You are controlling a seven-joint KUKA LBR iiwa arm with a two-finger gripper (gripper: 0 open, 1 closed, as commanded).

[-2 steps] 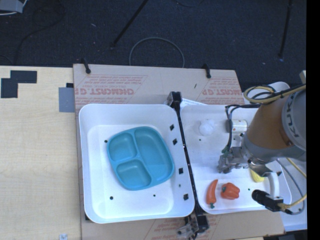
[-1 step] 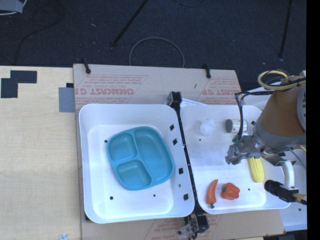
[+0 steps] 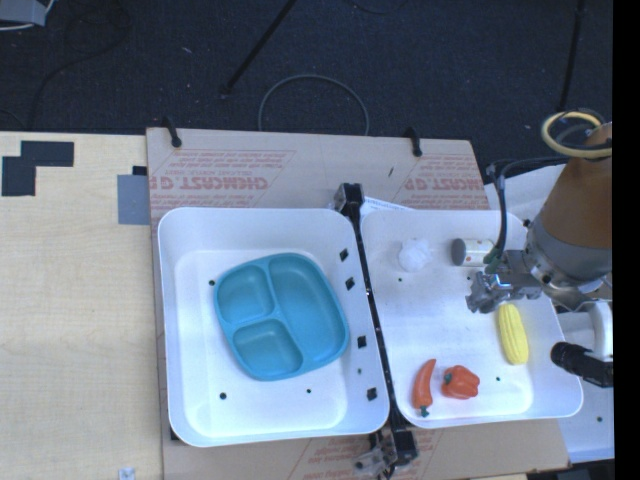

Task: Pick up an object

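Observation:
My gripper (image 3: 487,294) hangs low over the right bin (image 3: 440,413), near its right side. A yellow corn cob (image 3: 513,333) lies just right of and below it, close to the gripper but not in it. A small grey and white cylinder (image 3: 470,251) lies just above the gripper, with a white crumpled lump (image 3: 413,255) to its left. At the bin's front lie a red chili pepper (image 3: 425,383) and a red-orange bell pepper (image 3: 460,382), side by side.
The left bin (image 3: 190,268) holds a blue divided plate (image 3: 280,313). A black-clipped divider (image 3: 365,308) separates the two bins. The arm's orange band (image 3: 585,203) rises at the right edge, above the bin's right rim.

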